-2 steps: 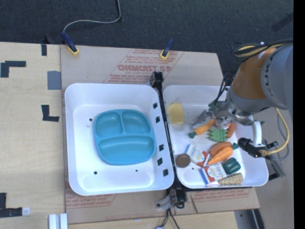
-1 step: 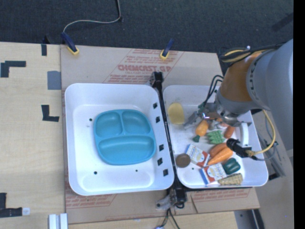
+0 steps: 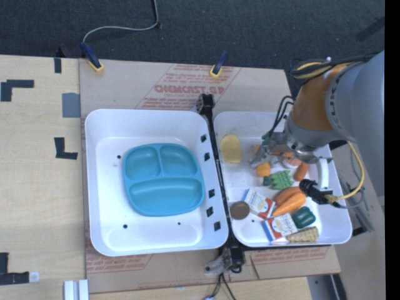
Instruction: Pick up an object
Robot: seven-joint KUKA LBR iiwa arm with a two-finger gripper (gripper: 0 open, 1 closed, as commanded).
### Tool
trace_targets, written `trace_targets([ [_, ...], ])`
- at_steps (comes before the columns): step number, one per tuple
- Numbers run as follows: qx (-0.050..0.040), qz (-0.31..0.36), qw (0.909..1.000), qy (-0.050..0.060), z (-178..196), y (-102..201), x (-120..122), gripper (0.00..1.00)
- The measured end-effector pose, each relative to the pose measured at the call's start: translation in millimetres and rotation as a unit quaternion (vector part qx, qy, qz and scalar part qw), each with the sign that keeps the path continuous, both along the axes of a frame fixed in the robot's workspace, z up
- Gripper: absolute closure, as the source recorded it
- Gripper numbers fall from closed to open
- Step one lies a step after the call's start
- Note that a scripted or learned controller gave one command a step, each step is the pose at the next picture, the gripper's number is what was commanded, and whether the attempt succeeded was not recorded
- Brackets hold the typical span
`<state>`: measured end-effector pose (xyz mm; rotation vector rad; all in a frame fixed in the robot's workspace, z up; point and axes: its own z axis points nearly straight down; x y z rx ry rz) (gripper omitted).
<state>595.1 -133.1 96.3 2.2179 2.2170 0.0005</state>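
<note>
Right bin (image 3: 245, 233) | carrot (image 3: 290, 200) long axis slants up-right | gripper (image 3: 270, 155) grip state: cannot tell

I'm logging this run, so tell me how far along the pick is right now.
Done: the arm has reached over the right bin, and the gripper sits low among the toys near the small orange piece. In hand: nothing that I can see. Left: closing on an object and lifting it; the carrot and yellow piece lie in the bin.
</note>
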Motion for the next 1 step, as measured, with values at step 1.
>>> trace_targets([
  [1,0.0021,0.001,1.0,0.002,88.1,55.9,-37.1,1.0],
])
